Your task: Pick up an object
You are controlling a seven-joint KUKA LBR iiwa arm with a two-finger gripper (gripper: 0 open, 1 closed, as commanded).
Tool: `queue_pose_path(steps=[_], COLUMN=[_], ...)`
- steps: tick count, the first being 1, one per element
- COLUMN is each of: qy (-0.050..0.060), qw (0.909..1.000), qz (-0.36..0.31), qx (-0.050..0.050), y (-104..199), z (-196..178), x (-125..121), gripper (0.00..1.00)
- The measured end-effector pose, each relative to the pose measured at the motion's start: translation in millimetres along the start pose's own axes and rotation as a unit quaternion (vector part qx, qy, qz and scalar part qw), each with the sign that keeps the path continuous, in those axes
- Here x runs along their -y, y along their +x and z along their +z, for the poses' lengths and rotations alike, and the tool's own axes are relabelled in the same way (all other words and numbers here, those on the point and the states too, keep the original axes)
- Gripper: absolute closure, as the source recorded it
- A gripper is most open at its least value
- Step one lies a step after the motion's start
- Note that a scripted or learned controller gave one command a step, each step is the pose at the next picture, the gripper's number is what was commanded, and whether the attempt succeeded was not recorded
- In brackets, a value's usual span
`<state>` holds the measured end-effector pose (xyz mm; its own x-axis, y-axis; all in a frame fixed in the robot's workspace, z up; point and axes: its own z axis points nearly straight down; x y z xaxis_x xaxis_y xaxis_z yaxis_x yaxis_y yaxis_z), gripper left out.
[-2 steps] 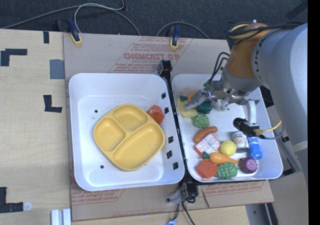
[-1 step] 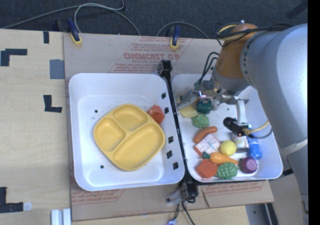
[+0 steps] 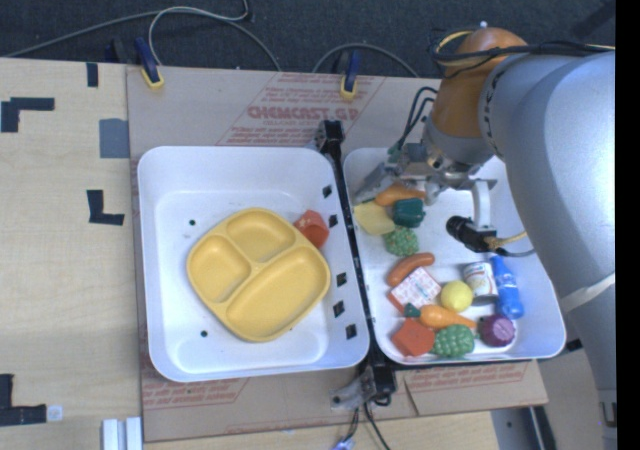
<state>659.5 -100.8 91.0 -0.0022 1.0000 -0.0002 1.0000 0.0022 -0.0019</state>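
Note:
The right bin [image 3: 540,338] holds several toy foods: a yellow piece [image 3: 373,219], a dark green piece [image 3: 408,210], a green broccoli [image 3: 402,241], an orange sausage [image 3: 411,266], a red-and-white packet [image 3: 415,289], a yellow lemon [image 3: 456,296], a carrot [image 3: 445,317], a red block [image 3: 413,337], a green bumpy piece [image 3: 454,341], a purple piece [image 3: 497,329], a small can [image 3: 478,278] and a blue bottle [image 3: 505,287]. My gripper [image 3: 405,188] hangs low over the bin's far left part, right above the dark green and yellow pieces. The wrist hides its fingers.
The left bin [image 3: 160,178] holds a yellow divided plate [image 3: 258,273] and a small red piece [image 3: 313,228] by the plate's far right corner. A black divider with clips [image 3: 345,238] runs between the bins. Cables [image 3: 200,18] lie on the far side of the bench.

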Motion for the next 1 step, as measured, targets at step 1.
queue_pose_path(steps=[1], qy=[0.008], qw=[1.0], qz=[0.002], qx=[-0.001], y=[-0.1], z=[-5.1], x=[3.9], gripper=[1.0])
